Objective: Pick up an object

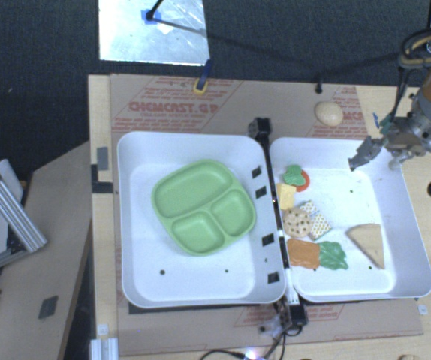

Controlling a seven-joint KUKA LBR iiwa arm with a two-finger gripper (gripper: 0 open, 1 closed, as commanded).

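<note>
Broadly, the desk [103, 201] carries a sheet of printed cardboard [223, 100] with two shallow white bins on it, side by side. The left bin [137, 276] holds a green three-compartment tray [203, 206], tilted so its large compartment faces ten o'clock. The right bin [407, 223] holds the small play-food pieces, most of them gathered along its nine o'clock wall. A tan bread wedge [369, 243] lies apart toward four o'clock. An orange block [303, 253] touches a green leafy piece [333, 255] at seven o'clock. Above them sit a chocolate-chip cookie [296, 221] and a pale checkered cracker [317, 221], then a yellow piece [286, 196] and a green-and-red piece [296, 176]. A beige egg-like ball [329, 113] rests on the cardboard beyond the bin's twelve o'clock rim. The end effector [377, 154] hangs over the bin's one o'clock corner, nothing between its fingers; how wide they stand I cannot tell.
</note>
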